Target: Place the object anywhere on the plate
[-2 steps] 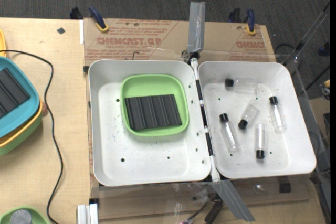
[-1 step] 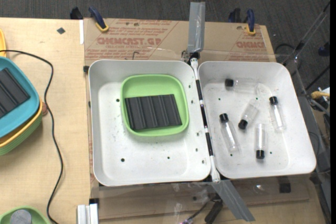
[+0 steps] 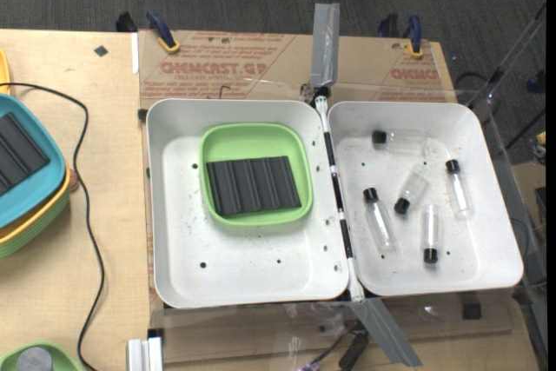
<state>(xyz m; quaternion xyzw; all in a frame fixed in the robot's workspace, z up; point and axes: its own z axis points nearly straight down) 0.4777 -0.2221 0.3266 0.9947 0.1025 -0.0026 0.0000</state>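
Your vials point(image 3: 417, 202) lie scattered in the right bin point(image 3: 486, 269), mid-frame right; the green plate point(image 3: 254, 139) sits in the left bin point(image 3: 174, 256). Clear and round, they may roll or slip. I cannot tell the claw's state.

On my desk point(image 3: 78, 274), far left, sits a teal tray point(image 3: 30, 178); a black cable point(image 3: 91, 213) trails beside it. Cardboard point(image 3: 226, 61), clamped blue point(image 3: 162, 30), lies behind the bins.
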